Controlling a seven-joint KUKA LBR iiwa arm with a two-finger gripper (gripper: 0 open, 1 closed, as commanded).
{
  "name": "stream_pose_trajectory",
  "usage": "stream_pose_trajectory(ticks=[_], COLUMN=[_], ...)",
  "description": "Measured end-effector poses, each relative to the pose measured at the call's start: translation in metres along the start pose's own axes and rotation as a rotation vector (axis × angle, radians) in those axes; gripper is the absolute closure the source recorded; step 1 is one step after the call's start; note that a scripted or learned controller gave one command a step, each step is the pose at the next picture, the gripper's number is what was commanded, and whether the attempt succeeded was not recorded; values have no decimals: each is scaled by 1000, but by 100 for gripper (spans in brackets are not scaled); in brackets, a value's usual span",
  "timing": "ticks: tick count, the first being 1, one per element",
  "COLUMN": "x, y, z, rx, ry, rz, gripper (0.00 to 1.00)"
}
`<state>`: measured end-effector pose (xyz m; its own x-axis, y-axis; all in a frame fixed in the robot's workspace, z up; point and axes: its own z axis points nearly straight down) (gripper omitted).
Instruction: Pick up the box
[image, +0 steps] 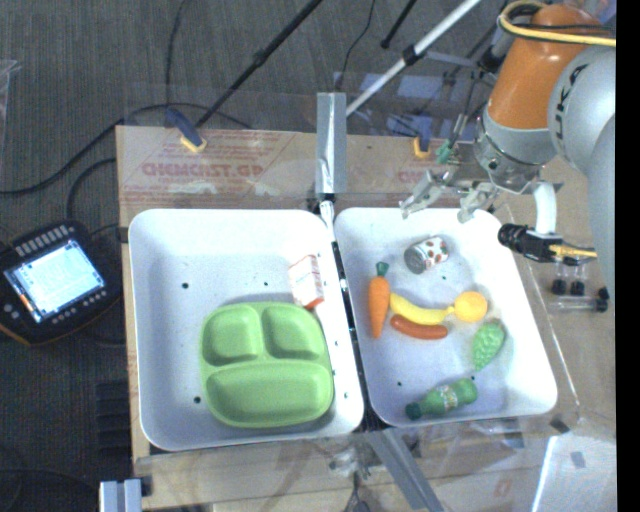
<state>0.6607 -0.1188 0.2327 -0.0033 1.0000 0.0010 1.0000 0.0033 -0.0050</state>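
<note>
- Nearest the camera, the green tray (267, 373) fills the front of the left bin (160, 300); the green bottle (443, 398) lies at the front of the right bin (530, 390).
- The box (306, 281), small and orange-white, sits at the tray's 1 o'clock, against the left bin's right wall, untouched.
- The carrot (378, 302), banana (418, 309) and can (427, 254) lie mid right bin.
- Farthest, the gripper (450, 202) hangs released and empty at the box's 2 o'clock, well apart; the reach, grasp and lift all appear left to do.
</note>
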Motion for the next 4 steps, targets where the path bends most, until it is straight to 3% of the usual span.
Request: stream_pose_trajectory(ticks=[1,2,3,4], x=[12,-87,-68,-32], y=[-84,-86,-41,12], z=[142,69,110,145], rx=[-5,-2,-1,-14], ry=[0,-3,1,-7], rz=[-97,-51,-32,-35], gripper=[0,0,0,0])
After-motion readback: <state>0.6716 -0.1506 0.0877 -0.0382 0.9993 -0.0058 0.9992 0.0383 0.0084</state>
